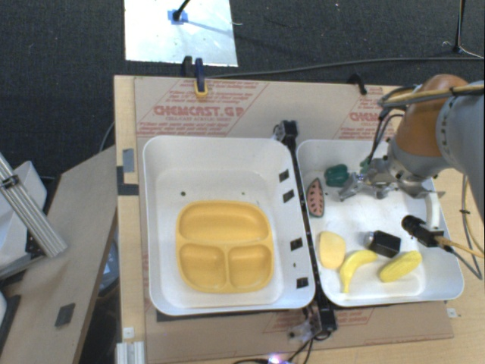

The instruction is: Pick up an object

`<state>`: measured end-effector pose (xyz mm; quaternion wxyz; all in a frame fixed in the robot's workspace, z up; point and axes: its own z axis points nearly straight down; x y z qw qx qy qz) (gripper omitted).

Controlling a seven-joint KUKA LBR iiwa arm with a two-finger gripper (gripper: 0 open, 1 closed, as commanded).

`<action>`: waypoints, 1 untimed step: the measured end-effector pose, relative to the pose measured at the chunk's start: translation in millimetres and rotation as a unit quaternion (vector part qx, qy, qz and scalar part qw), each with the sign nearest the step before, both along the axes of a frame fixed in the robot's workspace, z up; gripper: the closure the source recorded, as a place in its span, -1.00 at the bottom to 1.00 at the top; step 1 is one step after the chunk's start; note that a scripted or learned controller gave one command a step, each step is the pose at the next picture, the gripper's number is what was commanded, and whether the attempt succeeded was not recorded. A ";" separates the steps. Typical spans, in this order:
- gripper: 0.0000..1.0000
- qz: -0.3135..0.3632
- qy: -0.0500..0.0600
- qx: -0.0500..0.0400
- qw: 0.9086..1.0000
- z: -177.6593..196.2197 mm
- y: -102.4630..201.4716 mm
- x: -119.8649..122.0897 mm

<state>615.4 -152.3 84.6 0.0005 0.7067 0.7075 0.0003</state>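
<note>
My gripper [350, 186] reaches in from the right and sits low over the back of the right bin [455, 279], pointing left. A dark green object [335, 175] lies right at its tip, touching or nearly touching it; I see nothing lifted. A watermelon slice [315, 197] rests against the bin's left wall. Toward the front lie a pale yellow piece [330, 249], a banana [355, 265] and a yellow corn cob [399, 266]. A small black block [384, 243] lies between them.
The left bin [163, 173] holds a yellow divided tray [224, 245]. The grey arm with its orange band [424, 123] hangs over the right bin's back right corner. A raised divider [297, 203] separates the two bins.
</note>
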 end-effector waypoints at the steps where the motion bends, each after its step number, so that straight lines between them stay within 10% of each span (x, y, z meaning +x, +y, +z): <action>1: 1.00 0.000 -0.001 0.000 1.000 10.9 -0.1 0.7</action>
